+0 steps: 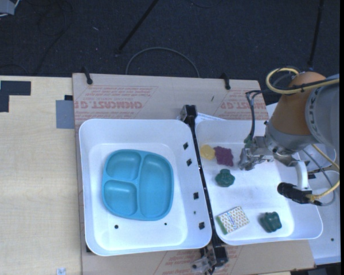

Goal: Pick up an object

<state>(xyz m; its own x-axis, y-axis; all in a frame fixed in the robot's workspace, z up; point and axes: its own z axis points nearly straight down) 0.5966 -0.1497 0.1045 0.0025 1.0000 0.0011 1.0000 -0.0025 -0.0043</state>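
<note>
The right bin [298, 234] holds several small objects: a yellow piece [207, 151], a purple piece [223, 155], a dark green lump [224, 179], a teal green block [270, 222] and a patterned card-like packet [232, 219]. My gripper [247, 160] hangs low over the right bin, just right of the purple piece and above the dark green lump. Nothing shows between its fingers. The grey arm with its orange band [292, 105] reaches in from the right.
The left bin [94, 148] holds a blue divided plate [137, 184]. A black divider [198, 179] runs between the two bins. Cables loop near the wrist at the right [309, 196].
</note>
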